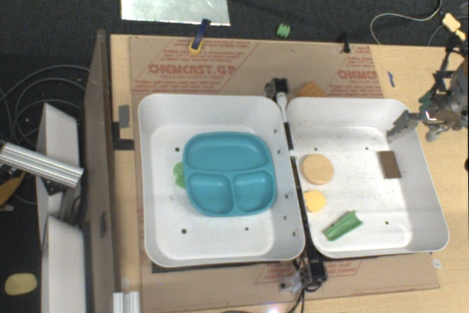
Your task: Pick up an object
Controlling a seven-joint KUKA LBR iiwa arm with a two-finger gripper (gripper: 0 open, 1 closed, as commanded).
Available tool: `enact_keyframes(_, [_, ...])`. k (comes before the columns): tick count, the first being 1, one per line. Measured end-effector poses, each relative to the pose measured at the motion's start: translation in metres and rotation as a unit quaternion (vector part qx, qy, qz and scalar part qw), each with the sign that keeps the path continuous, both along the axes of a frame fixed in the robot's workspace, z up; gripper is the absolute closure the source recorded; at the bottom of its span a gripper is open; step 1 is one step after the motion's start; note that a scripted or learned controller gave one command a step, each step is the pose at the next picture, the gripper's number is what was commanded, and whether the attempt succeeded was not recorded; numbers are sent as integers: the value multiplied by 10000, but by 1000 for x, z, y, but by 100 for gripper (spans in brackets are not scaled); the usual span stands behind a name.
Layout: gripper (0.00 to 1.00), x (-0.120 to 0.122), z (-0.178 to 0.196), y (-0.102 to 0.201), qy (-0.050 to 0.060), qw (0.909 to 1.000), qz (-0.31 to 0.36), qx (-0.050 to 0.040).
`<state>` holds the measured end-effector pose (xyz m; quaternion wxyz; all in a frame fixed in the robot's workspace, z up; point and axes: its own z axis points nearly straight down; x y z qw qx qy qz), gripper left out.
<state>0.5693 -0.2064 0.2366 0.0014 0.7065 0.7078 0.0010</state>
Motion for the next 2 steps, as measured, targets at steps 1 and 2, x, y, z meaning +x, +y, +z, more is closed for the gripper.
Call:
enact_keyframes(1, [0, -10, -101, 1, 45, 10000, -5, 12])
enact_keyframes(2, [0, 21, -43, 0, -27, 10000, 19, -12])
